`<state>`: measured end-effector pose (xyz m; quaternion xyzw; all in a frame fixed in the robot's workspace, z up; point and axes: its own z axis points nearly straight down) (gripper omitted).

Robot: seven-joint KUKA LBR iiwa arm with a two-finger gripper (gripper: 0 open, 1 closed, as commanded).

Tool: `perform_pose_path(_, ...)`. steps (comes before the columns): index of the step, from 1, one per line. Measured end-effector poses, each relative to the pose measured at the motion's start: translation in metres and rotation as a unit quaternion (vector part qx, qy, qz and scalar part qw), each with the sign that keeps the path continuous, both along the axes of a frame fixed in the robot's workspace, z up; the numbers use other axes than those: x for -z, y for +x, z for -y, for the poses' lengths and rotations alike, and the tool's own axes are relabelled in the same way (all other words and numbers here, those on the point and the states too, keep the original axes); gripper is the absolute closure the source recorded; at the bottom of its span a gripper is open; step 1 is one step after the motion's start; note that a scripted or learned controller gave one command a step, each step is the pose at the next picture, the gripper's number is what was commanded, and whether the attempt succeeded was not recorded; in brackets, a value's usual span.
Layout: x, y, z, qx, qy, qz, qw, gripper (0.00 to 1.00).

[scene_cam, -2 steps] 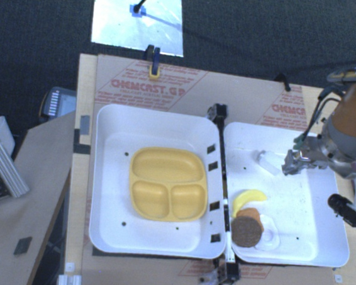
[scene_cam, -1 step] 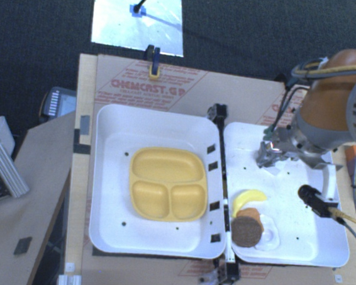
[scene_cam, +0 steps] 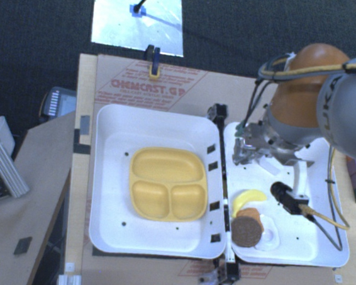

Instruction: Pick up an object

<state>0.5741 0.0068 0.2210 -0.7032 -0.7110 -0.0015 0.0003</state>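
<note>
Over the far left part of the right bin the gripper hangs low, close to the white floor and near the wall the two bins share. From where I stand it is a tangle of grey metal and shadow under the wrist, and whether it is spread or closed I cannot tell. Above it the orange band bulges, and the grey arm runs out of sight at the right edge, cut off there. Nearer the front of the same bin, apart from the gripper, lie the things it could pick. A small curved yellow piece sits just beside the shared wall. A round brown disc lies just in front of it, the two touching or very nearly so. Right of the disc is a pale, glossy thing that almost melts into the white floor; I cannot make out what it is. Across the wall, which carries a row of small black clips, the left bin holds a yellow divided plate with three compartments, lying flat near the middle. Both bins rest on a brown sheet with red lettering, partly covered by them.
</note>
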Motion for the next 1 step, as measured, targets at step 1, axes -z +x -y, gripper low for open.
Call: perform_pose_path(1, -0.0106, 0.0117, -0.0585, 0.001, -0.0001, 0.001, 1.0, 1.0)
